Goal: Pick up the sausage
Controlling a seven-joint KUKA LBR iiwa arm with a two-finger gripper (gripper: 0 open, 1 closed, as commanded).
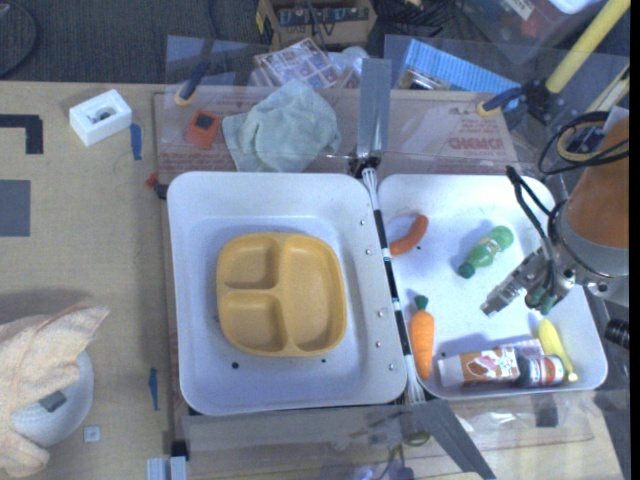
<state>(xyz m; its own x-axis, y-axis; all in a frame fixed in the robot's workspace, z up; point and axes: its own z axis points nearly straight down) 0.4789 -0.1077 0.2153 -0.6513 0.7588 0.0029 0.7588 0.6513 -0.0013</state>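
The sausage (408, 234) is a short orange-red curved piece lying in the right bin (455, 200), close to its left wall and towards the back. My gripper (505, 296) hangs over the right half of that bin, well to the right of the sausage and nearer the front, apart from it. It sits just above the ketchup bottle and to the right of the green bottle. Nothing shows in its grasp.
The right bin also holds a green bottle (485, 251), a carrot (422, 340), a ketchup bottle (500, 366) lying along the front wall and a yellow piece (552, 343). A yellow divided plate (282, 293) fills the left bin (190, 228). Cloths and clutter lie behind the bins.
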